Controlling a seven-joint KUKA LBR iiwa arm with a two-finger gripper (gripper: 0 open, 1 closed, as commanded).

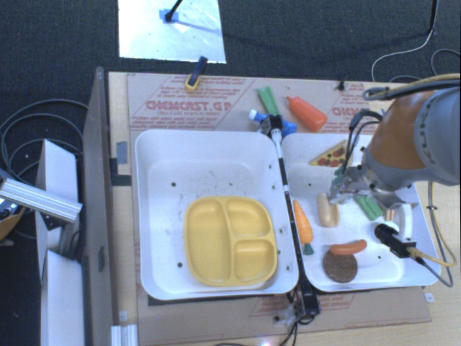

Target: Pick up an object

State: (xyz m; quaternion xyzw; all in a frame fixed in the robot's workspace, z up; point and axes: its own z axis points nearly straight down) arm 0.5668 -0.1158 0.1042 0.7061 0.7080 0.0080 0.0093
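Note:
The right bin [414, 276] holds several toy foods: a pizza slice [329, 155], a beige roll [328, 213], a carrot [303, 225], a red sausage [346, 248], a brown patty [340, 266] and a green piece [369, 207]. My gripper [341, 192] hangs low in this bin, at the beige roll's upper right end, with the green piece just to its right. Nothing is visibly lifted.
A yellow divided plate [230, 241] lies in the left bin [162, 164]. Behind the bins, on the cardboard, lie a green stick [268, 100], an orange toy [307, 114], a blue piece [288, 128] and a yellow-and-black tool [194, 75].

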